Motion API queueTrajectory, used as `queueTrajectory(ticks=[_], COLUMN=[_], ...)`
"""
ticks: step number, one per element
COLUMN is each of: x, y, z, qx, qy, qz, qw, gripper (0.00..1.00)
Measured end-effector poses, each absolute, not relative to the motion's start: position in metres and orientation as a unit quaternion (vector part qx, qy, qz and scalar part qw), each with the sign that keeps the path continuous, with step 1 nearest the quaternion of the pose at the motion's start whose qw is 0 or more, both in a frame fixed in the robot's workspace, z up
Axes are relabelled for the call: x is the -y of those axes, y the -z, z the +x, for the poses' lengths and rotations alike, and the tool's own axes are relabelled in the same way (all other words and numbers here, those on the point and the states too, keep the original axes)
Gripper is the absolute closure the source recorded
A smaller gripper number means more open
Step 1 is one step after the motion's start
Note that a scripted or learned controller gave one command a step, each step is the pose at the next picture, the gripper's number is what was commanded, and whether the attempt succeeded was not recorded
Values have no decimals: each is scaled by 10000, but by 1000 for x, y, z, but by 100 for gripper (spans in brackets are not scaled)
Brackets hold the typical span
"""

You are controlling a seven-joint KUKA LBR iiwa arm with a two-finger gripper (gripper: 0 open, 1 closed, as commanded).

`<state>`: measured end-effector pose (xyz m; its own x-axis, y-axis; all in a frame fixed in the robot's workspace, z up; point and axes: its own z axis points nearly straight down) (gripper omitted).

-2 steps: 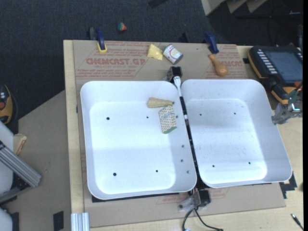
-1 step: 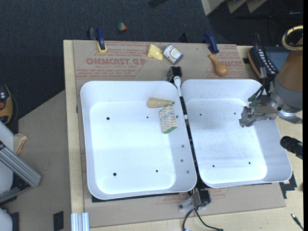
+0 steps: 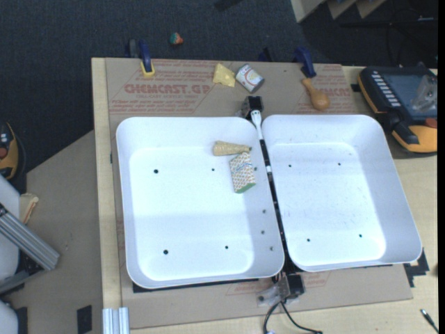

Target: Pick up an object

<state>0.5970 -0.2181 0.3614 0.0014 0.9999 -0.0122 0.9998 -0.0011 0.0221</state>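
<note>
Two white bins sit side by side on the bench. In the left bin (image 3: 139,207), near its back right, lies a tan cone-shaped piece (image 3: 230,148). Just in front of it rests a small patterned packet (image 3: 242,172) with a green lower edge. The right bin (image 3: 389,207) shows only its white floor.
Behind the bins on the brown board lie a yellow wedge (image 3: 224,76), a small white box (image 3: 249,78) and an orange wooden-looking piece (image 3: 316,94). A black-and-white tool (image 3: 254,110) lies at the bins' back seam. A yellow-black pendant (image 3: 403,103) sits at the right.
</note>
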Motion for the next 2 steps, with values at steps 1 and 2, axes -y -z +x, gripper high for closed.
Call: queueTrajectory(ticks=[1, 2], x=[186, 226], y=[-265, -252], z=[606, 574], qx=[-7082, -7060], qy=[15, 11], qz=[7060, 7082], qw=[-38, -12], gripper=[100, 100])
